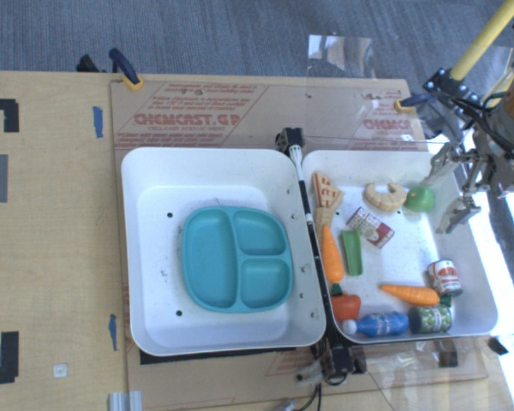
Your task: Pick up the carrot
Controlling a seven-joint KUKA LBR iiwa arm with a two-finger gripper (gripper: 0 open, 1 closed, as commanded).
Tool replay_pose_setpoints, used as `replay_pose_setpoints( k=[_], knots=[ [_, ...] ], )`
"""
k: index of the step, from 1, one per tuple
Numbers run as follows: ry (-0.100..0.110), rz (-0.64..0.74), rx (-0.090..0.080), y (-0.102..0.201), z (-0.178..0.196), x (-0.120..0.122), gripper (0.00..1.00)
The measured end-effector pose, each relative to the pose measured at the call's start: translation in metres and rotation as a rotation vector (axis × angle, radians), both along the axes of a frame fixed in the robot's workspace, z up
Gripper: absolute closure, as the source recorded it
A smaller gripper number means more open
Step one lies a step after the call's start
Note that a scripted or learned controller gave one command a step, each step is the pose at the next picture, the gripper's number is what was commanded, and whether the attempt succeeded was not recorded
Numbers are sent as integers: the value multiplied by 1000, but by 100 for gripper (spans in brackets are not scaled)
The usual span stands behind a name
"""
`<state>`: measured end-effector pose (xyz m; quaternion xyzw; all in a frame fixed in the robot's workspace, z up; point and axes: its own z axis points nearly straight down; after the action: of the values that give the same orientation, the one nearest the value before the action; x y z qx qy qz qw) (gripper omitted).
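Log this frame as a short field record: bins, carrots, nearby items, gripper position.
left bin: white shallow bin holding a teal three-compartment plate
right bin: white shallow bin with mixed toy food
carrots: two orange toy carrots, one by the centre divider, one near the front
beside front carrot: red-and-white small can, blue plastic bottle
gripper: above the right bin's far right corner, away from both carrots

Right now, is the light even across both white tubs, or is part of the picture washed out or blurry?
In the camera view, the right bin is washed out along its right rim by strong light; the left bin is evenly lit with soft shadows; the tool looks blurred; the two carrots stay fairly sharp.
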<state>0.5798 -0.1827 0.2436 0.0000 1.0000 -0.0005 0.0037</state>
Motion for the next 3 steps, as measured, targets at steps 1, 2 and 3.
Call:
replay_pose_setpoints(
  k=[1, 2, 3],
  knots=[
    [6, 72, 2, 41, -33, -68, 0],
    [-1, 300, -2, 44, -149, -74, 0],
    [-11, 481, -2, 5, -153, -80, 0]
  ],
)
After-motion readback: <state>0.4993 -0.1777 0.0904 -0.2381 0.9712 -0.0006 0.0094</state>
